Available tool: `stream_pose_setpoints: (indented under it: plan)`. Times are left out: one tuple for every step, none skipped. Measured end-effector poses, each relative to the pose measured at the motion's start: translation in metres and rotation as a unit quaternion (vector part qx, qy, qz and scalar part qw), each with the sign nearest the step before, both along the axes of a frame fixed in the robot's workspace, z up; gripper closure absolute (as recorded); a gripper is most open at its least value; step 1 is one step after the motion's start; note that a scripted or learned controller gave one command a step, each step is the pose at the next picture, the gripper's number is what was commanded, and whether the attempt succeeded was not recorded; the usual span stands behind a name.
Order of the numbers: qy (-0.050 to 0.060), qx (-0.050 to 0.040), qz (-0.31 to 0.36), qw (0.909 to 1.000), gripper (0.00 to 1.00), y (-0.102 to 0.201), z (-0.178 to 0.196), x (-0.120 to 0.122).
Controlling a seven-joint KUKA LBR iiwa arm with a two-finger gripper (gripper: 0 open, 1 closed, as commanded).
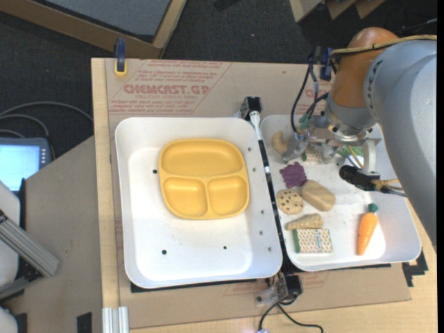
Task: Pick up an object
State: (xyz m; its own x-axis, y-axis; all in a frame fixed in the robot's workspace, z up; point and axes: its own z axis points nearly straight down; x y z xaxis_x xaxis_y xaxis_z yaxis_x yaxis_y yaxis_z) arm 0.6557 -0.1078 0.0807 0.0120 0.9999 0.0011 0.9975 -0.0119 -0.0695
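My gripper (313, 144) hangs low over the far end of the right bin (402, 245), reaching in from the right. A beige lump (279, 142) lies just to its left. Nearer the front lie a purple grape bunch (293, 174), a tan bread roll (318, 195), a chocolate-chip cookie (290, 201), a tan cracker (305, 222), a green-edged speckled block (312, 241) and an orange carrot (366, 232). A small pale, checked item sits right under the gripper and is partly hidden by it.
The left bin (139, 220) holds a yellow three-compartment plate (205, 177). A black clip (251, 105) sits at the far end of the divide between the bins. The grey arm and orange band cover the right bin's far right corner.
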Motion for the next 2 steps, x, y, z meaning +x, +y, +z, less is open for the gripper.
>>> stream_pose_setpoints:
  plan:
    - [-0.033, -0.0004, 0.004, 0.9995, 0.0, 0.012, 0.005, -0.046]
    - [-0.033, -0.0012, 0.006, 0.9994, 0.0, -0.04, 0.004, 0.001]
